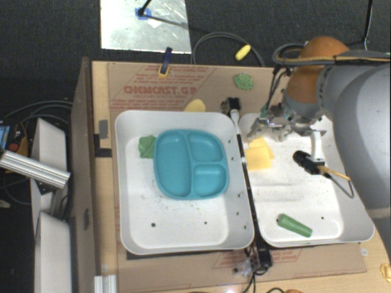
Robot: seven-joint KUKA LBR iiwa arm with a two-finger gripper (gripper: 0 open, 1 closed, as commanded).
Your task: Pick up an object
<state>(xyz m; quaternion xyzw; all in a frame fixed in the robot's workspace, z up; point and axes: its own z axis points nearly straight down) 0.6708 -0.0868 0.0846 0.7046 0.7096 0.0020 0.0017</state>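
Yellow block, the likeliest pick by my judgement, lies at the far left of the right bin, close against the wall shared with the left bin. The arm reaches over the counter from the right, cut off by the view's edge. The end effector hangs just beyond the block, which sits slightly nearer the camera and a touch to the left; the block looks squat, with no clear long axis. A blue divided plate fills the middle of the left bin. A green cylinder lies slantwise, well apart, in the right bin's near part. Wrist hardware clutters the end effector, so I cannot tell whether it is spread or closed.
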